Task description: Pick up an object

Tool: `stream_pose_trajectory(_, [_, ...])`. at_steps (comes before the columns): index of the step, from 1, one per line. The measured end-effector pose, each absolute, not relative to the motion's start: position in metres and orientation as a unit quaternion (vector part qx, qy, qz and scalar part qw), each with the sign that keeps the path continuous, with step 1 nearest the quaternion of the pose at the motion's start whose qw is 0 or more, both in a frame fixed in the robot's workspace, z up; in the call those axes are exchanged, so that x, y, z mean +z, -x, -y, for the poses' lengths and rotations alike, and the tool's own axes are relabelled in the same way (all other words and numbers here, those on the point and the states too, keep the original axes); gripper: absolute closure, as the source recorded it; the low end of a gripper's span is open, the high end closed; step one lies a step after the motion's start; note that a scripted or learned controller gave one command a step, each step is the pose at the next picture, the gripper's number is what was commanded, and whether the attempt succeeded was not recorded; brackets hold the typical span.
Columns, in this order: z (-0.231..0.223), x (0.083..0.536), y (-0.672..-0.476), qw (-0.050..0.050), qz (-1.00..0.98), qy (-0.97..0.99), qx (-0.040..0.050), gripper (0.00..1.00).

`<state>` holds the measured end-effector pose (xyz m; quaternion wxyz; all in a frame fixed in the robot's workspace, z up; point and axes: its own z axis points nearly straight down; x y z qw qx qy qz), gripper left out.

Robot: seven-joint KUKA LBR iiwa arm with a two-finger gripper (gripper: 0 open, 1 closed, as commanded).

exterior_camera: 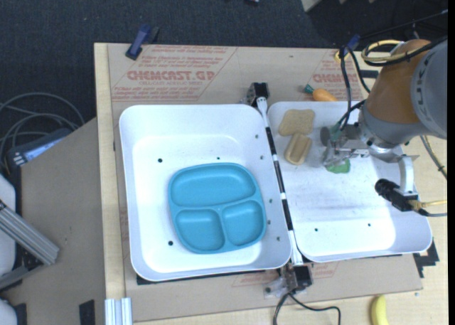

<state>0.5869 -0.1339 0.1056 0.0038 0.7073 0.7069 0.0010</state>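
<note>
pincer (337, 151): reaching down into the right bin from the right side of the view; whether it is open, closed or gripping anything cannot be told, as the wrist is covering it from above.
green object (340, 166): a small green thing is lying on the bin floor, showing just below the pincer and touching or nearly touching it; this looks like the thing being gone for. too little is showing to read its long axis.
tan pieces: one tan block (298, 148) is lying just left of the pincer, its long axis running up and down the view with a slight tilt; a flatter tan slice (296, 121) is sitting beyond it, toward the far rim.
right bin (355, 235): the near half is lying bare.
left bin (142, 174): holding a blue divided plate (217, 205), well apart from the pincer.
counter (178, 75): carrying both bins side by side.
judgement: the move is probably turning on a short straight drop, since the green object is sitting almost directly under the pincer, not off to a side.
</note>
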Motion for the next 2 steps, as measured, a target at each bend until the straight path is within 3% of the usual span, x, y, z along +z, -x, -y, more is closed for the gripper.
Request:
stream_pose_trajectory(1, [0.208,0.119,-0.576,0.002,-0.707,-0.708,-0.0002,1.00])
stream_pose_trajectory(2, [0.186,0.168,-0.601,0.001,-0.707,-0.707,0.0006,1.00])
